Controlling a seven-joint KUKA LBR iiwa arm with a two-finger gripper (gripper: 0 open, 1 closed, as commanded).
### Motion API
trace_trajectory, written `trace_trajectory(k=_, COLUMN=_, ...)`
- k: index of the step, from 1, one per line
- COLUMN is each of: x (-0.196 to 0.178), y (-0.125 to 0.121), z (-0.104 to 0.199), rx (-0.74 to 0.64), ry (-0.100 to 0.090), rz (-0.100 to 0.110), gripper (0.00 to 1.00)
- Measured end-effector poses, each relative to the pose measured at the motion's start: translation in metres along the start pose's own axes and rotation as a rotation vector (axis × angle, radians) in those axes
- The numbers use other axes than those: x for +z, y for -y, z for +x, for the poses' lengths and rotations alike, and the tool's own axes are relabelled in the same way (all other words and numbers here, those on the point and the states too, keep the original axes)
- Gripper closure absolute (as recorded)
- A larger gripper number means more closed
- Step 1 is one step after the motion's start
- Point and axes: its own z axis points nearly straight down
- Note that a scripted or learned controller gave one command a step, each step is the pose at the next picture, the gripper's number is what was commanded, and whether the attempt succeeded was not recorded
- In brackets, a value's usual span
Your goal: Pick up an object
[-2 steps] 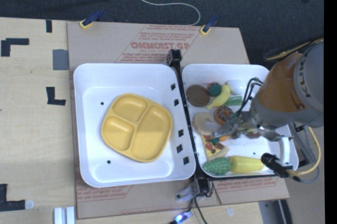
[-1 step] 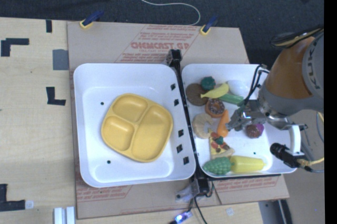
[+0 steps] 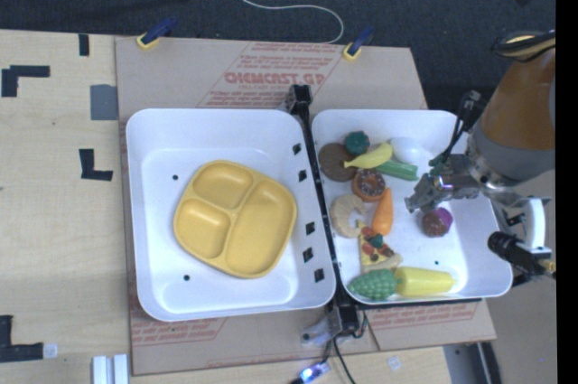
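The right bin [image 3: 411,125] holds several toy foods. Among them are a yellow banana [image 3: 372,157], an orange carrot [image 3: 384,212], a pale bagel [image 3: 346,215], a pizza slice [image 3: 377,250], a yellow corn cob [image 3: 423,281] and a purple round fruit [image 3: 438,222]. My gripper [image 3: 435,192] hangs over the right part of this bin. It sits just above and slightly left of the purple fruit, and nothing is visibly held in it.
A yellow divided plate [image 3: 237,220] lies in the left bin [image 3: 149,192]. A brown disc [image 3: 334,161], a green ball [image 3: 358,141], a chocolate donut [image 3: 368,185] and a green bumpy piece [image 3: 375,285] crowd the right bin's left half. The arm's grey body [image 3: 515,138] overhangs the right rim.
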Motion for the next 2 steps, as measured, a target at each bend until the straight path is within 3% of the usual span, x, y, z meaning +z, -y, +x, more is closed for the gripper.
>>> trace_trajectory(k=1, x=-0.008, y=0.0, z=0.0, rx=0.0, ry=-0.002, rz=0.004, gripper=1.0)
trace_trajectory(k=2, x=0.004, y=-0.03, z=0.05, rx=-0.006, ry=-0.003, rz=0.005, gripper=1.0)
